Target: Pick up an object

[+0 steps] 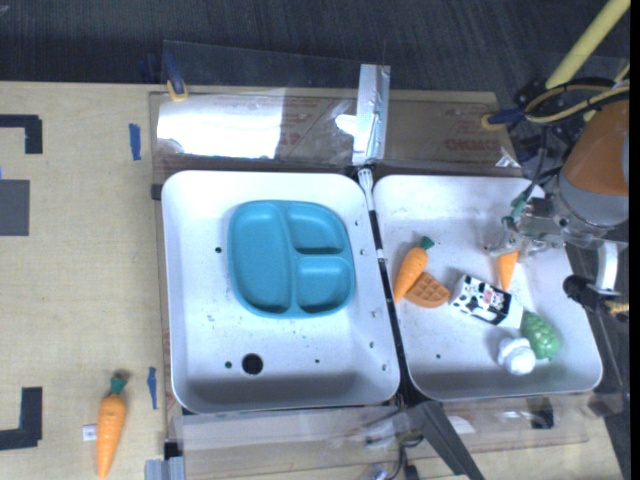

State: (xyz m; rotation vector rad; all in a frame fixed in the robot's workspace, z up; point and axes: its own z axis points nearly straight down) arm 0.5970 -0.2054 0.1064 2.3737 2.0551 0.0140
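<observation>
Wooden bench (70,298) with two white bins side by side; dark floor behind. Far left on the bench, outside the bins, a toy carrot (110,423) lies with its leaf end up-screen. Left bin (190,348) holds a blue divided plate (292,258) and a small black disc (252,364). Right bin (440,368) holds, left to right: an orange carrot-shaped toy (410,268) tilted, green top toward upper right; an orange waffle-like piece (428,291) touching it; a black-and-white carton (482,300); a white-capped green bottle (530,343). Small orange carrot piece (507,269) hangs near-vertical, long axis up-down, narrow end down, directly under the gripper (515,240) at right. Gripper fingers look closed on its upper end, piece pinched between them, just above the carton.
</observation>
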